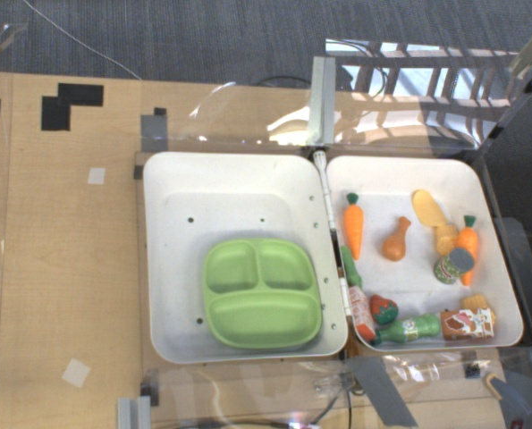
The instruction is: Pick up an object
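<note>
The right bin holds several toy foods. An orange carrot lies near its left wall, with a brown drumstick beside it. A yellow piece sits further back. A second carrot rests by a small can on the right. Along the front wall lie a green bottle, a red strawberry-like piece, a red and white bottle and an orange carton.
The left bin carries a green divided plate in its front half. A ridge separates the two bins. A metal frame stands behind the right bin. Wooden bench stretches to the left.
</note>
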{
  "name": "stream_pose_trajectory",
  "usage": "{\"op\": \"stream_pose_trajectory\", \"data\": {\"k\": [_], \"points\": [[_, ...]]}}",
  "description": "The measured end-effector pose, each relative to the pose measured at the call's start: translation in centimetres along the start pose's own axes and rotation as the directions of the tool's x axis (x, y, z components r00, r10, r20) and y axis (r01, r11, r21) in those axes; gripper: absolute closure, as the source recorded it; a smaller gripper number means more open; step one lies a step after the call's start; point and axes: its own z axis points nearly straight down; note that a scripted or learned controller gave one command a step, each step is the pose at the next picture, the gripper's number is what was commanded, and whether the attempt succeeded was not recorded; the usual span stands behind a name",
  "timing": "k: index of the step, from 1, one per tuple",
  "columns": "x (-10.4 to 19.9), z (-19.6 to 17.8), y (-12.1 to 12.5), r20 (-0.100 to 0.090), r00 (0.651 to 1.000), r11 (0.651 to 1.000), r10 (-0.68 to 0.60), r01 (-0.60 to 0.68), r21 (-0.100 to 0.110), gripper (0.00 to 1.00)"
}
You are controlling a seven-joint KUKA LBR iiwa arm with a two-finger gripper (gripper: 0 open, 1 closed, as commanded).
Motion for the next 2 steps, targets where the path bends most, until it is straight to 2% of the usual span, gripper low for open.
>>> {"op": "stream_pose_trajectory", "data": {"k": [1, 2], "points": [[1.4, 0.1, 0.9, -0.003, 0.999, 0.999, 0.035, -0.035, 0.001, 1.0], [-0.2, 0.0, 0.2, 0.0, 0.998, 0.998, 0.056, -0.056, 0.001, 1.0]]}}
